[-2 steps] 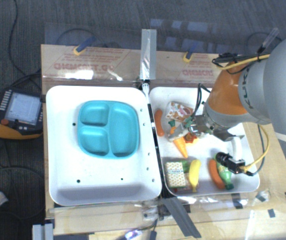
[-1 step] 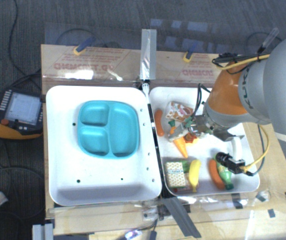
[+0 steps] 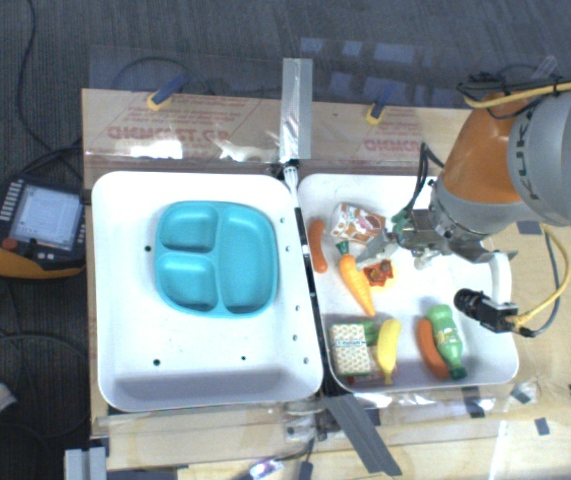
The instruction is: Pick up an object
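The right bin (image 3: 485, 373) holds several toy foods: a hot dog (image 3: 317, 245) by its left wall, a crinkly snack packet (image 3: 355, 225), a carrot (image 3: 356, 281), a small red packet (image 3: 379, 272), a cracker box (image 3: 352, 348), a banana (image 3: 389, 346), a green bottle (image 3: 448, 338) and a sausage (image 3: 430, 350). My gripper (image 3: 412, 234) hangs low over the bin's upper middle, just right of the snack packet and above the red packet. Nothing shows between its fingers.
The left bin (image 3: 125, 358) carries a blue divided plate (image 3: 215, 257). A handheld pendant (image 3: 30, 228) lies on the floor at far left. The grey arm with its orange band (image 3: 485, 168) covers the right bin's upper right corner. A black cable fitting (image 3: 485, 310) hangs near the bottle.
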Available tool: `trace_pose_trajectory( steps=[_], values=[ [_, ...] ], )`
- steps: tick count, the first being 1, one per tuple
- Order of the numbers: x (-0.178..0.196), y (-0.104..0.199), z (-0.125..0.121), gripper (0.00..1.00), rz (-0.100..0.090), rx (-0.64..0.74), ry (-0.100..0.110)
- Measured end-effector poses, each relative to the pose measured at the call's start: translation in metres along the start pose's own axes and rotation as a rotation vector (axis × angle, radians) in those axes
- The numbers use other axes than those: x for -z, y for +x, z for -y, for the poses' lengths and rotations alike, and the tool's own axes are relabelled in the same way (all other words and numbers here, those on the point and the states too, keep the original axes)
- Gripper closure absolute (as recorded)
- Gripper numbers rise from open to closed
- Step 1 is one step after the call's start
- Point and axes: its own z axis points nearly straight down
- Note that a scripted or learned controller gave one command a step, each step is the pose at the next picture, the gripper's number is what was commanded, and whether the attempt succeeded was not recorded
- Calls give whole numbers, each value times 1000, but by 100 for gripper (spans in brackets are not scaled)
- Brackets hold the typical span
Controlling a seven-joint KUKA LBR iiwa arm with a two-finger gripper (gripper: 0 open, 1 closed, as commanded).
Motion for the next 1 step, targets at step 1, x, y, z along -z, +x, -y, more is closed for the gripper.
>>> trace_pose_trajectory(
  steps=[1],
  values=[
    [-73, 11, 7, 0, 3, 3, -13]
  ],
)
